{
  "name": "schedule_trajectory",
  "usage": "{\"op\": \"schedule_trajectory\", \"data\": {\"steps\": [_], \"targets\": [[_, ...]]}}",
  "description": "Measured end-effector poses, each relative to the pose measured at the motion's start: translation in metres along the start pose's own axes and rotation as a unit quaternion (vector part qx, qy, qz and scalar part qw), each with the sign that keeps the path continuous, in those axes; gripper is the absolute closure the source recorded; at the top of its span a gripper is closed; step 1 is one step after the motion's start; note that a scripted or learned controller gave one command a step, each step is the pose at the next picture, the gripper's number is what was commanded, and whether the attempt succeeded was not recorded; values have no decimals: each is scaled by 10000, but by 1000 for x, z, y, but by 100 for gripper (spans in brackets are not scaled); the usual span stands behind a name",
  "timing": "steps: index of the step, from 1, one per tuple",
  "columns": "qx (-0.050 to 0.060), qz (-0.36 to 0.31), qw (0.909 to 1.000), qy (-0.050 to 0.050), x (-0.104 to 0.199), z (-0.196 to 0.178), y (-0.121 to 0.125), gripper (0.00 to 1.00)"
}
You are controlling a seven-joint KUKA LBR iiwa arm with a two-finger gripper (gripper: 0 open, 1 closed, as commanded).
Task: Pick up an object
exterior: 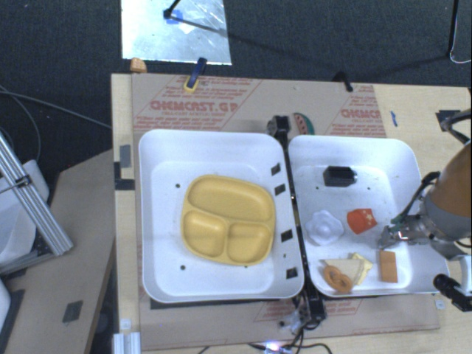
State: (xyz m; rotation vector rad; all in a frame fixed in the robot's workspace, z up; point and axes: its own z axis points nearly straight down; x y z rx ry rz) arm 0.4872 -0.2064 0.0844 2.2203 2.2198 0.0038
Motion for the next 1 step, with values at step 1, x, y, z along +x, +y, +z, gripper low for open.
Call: {"op": "schedule_trajectory", "data": {"steps": [1], "targets": [[0,0,10000,0,0,0,0,100]]}}
